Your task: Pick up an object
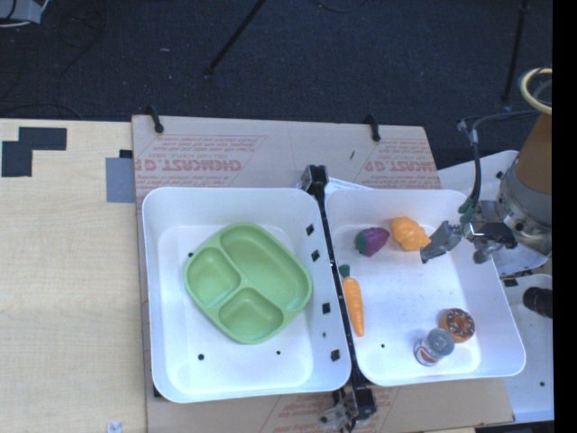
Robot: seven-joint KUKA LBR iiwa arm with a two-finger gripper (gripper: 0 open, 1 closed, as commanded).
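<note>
While nothing is yet seen between the fingers, the step in hand is judged to be the approach, with the pick itself not begun. Item, hand [448, 238]: placed over the upper right part of the right bin [500, 336], reaching in from the right on the grey arm with its orange band [541, 156]; one dark finger is seen pointing down and leftward just beside the orange object [409, 234], but how far the fingers are parted cannot be told at this size, and no contact with any object can be made out. Item, orange object: rounded, lying in the upper middle of the right bin, judged the likeliest target by nearness. Item, purple object [371, 240]: with a green top, lying just to the left of the orange one, close but seemingly apart. Item, carrot [352, 305]: lying lengthwise beside the bin's left wall. Item, doughnut [457, 324] and small jar [435, 345]: set near each other in the lower right corner, well apart from the hand. Item, green plate [248, 280]: three compartments, lying alone in the left bin [171, 368]. Next move, as judged: a short shift leftward and a descent are called for, so that the orange object is straddled before closing; a nudge against the purple neighbour is to be guarded against.
</note>
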